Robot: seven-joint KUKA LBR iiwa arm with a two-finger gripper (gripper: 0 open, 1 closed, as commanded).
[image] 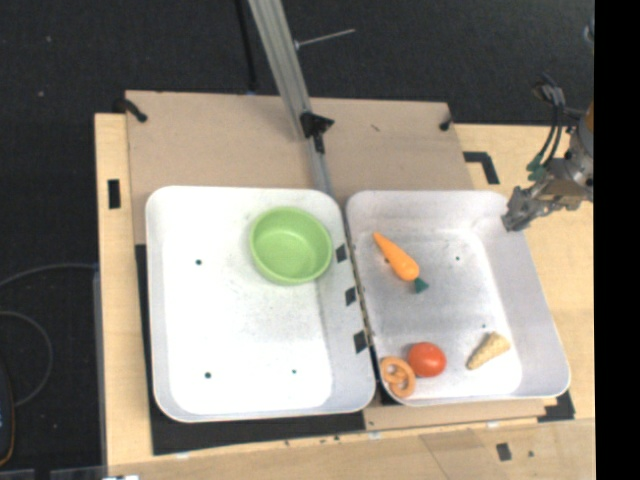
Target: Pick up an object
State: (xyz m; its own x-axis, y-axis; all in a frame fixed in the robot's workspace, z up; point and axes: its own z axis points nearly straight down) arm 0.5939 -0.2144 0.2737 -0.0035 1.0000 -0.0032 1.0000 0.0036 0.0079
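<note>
Gripper [524, 208] hangs over the right bin's [520, 268] upper right rim, whether its jaws are spread I cannot tell, above smooth white open floor holding a carrot [397, 258], tomato [427, 359], pretzel [398, 376] and pale wedge [489, 350], while the left bin [200, 348] holds a round green bowl [291, 246].

Single fixed overhead camera, slanted down over both bins [160, 298].

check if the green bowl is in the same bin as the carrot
No, the bowl sits in the left bin, the carrot in the right bin.
</note>
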